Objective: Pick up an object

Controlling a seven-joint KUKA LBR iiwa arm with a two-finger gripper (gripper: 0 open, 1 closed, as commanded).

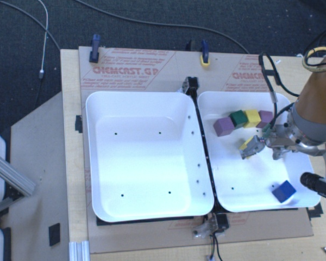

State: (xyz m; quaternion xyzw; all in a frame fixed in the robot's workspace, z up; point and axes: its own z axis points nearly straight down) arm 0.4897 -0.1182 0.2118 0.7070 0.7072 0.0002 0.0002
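Cut off by the right edge: the arm [318,105], with only its orange band and grey wrist in frame. Blurred at the tool [254,147], with a small yellow shape at the fingers too smeared to identify. Partly hidden behind the wrist: the far-right pink block [265,116] and the right bin [244,197] rim.

the bench [70,145] is sitting there with a printed cardboard sheet [152,67] lying flat on top. two white bins [146,151] are resting side by side on that sheet, touching along the middle.
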